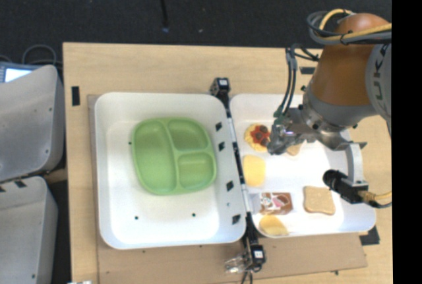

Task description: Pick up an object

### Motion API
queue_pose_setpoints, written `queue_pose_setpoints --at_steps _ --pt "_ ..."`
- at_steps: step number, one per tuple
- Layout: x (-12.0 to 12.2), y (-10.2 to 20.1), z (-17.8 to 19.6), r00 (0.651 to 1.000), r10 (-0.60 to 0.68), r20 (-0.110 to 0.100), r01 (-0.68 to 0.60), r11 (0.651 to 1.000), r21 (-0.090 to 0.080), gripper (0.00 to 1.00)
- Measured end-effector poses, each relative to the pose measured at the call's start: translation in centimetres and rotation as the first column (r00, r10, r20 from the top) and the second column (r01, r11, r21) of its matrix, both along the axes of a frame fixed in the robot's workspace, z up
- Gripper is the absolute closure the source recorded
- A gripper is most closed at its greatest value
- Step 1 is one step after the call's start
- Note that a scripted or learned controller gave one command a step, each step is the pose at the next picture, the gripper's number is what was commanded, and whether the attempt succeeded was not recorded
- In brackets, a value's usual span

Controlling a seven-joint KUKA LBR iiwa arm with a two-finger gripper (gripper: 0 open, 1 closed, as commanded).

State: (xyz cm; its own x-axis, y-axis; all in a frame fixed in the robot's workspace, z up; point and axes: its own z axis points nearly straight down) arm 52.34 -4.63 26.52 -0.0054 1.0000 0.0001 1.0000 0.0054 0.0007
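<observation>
Where bins (105, 144) meet, green tray (175, 155) leftward.

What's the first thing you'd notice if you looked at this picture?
Probably the big green tray, split into compartments, lying in the left white bin. Next, the grey and orange robot arm reaching in from the right, its gripper down over the right bin among toy foods like a slice of toast.

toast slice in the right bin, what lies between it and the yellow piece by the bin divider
In the camera view, a small brown-and-white packet lies between the toast slice and the yellow piece, nearer the bin's front.
</observation>
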Motion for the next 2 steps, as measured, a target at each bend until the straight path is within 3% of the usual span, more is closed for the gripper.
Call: queue_pose_setpoints --at_steps 1,2 --pt "-0.5 5.7 -0.2 1.000 0.002 -0.001 -0.002 1.000 0.001 1.00" --pt "0.5 11.7 -1.1 1.000 0.002 0.000 -0.002 1.000 0.001 1.00"
